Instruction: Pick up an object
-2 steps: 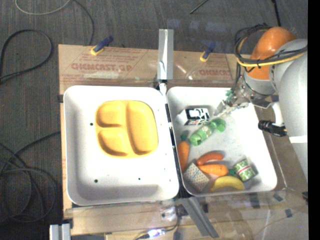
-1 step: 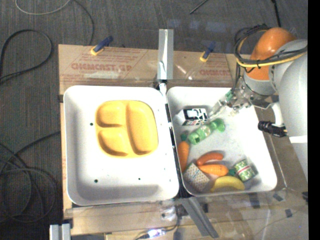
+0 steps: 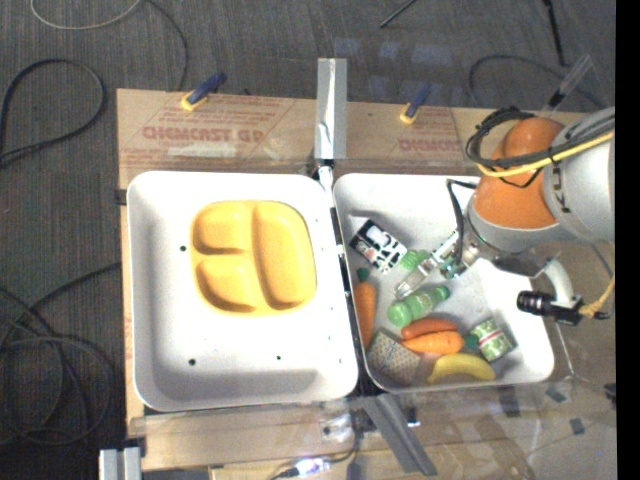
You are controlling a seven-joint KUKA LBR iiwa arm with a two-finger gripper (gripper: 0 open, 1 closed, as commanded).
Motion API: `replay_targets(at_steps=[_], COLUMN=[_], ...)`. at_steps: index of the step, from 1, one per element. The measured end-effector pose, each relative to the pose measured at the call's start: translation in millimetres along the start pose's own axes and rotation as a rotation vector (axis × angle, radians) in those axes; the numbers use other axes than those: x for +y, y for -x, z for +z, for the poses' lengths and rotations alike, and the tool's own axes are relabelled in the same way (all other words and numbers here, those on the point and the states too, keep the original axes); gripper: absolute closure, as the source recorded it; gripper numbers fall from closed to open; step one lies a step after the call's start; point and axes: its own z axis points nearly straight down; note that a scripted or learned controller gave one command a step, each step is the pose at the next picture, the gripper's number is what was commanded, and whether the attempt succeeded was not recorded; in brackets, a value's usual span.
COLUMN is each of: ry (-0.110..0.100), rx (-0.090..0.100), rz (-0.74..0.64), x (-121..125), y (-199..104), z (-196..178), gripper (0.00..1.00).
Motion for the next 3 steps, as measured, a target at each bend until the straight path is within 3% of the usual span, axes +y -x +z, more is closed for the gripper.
replay_targets(at_steps=[1, 2, 3], ry=[0.000, 0.003, 0.001], rx=[0.000, -0.001, -0.001], rz=[0.000, -0.037, -0.219], x=[0, 6, 6], y=[0, 42, -19], z=[0, 1, 0], gripper=[0.00, 0.00, 0.00])
